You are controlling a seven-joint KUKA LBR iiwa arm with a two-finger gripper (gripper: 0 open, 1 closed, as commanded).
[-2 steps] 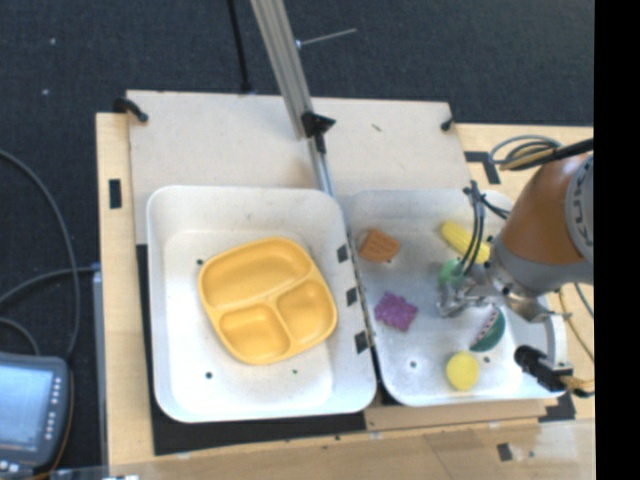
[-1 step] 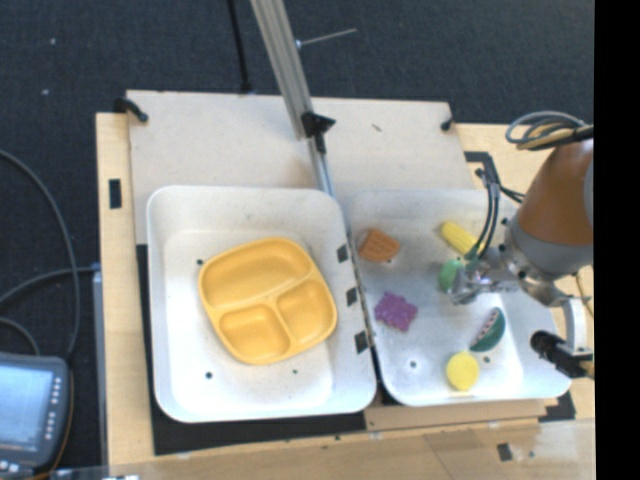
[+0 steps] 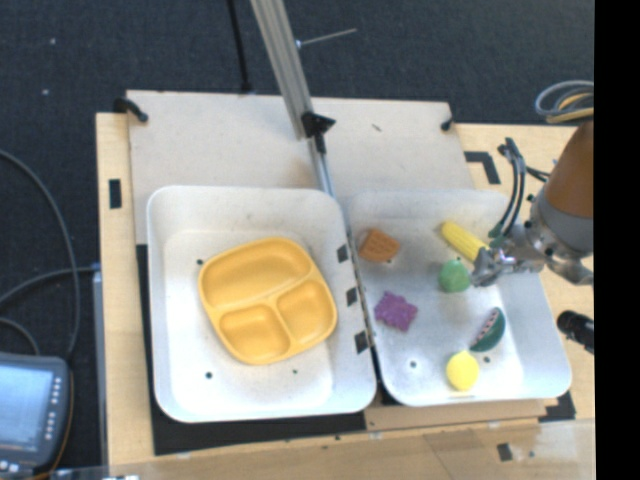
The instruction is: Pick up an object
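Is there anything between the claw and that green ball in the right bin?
Nothing visible. The claw sits right beside the green ball on its right, with no object between them. The yellow corn piece lies just above, close enough that it might get nudged.

Left bin (image 3: 180,368) has a yellow divided tray (image 3: 267,298). Right bin (image 3: 530,368) has the toys, with the claw (image 3: 484,268) right beside the green ball (image 3: 455,276) near its right edge.

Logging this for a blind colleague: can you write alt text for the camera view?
The gripper sits low in the right bin, beside a green ball, among corn, a purple piece and a lemon. The left bin holds a yellow tray.
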